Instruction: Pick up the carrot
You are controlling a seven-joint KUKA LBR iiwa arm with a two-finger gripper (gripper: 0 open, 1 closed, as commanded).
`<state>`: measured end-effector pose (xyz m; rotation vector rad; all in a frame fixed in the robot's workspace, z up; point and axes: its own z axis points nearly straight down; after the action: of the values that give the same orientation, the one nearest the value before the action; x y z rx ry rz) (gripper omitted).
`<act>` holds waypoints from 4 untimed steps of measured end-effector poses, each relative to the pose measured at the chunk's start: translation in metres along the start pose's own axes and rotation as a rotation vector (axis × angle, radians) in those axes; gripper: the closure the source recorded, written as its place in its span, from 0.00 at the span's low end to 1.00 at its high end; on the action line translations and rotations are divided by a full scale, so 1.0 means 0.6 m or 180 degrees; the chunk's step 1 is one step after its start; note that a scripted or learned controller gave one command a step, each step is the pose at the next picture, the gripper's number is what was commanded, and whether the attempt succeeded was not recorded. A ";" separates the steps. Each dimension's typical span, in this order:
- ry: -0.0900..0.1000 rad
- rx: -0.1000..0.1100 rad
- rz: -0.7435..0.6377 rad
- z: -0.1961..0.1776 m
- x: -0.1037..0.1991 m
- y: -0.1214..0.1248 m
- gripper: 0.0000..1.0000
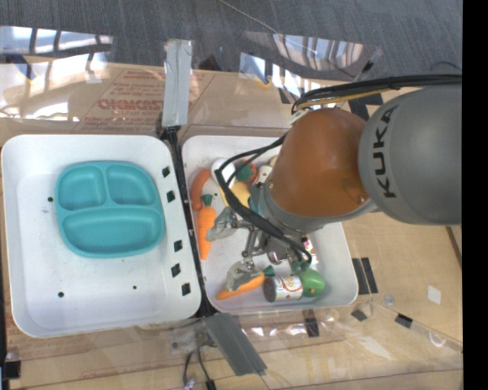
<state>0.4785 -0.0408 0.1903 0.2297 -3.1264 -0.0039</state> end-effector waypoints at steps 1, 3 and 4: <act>-0.0005 0.0003 0.0584 0.132 -0.059 -0.096 0.00; -0.0062 0.0017 -0.0288 0.141 -0.002 -0.079 1.00; -0.0039 0.0021 -0.1411 -0.006 -0.081 -0.026 1.00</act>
<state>0.5289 -0.0494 0.1938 0.9151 -3.0121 0.0028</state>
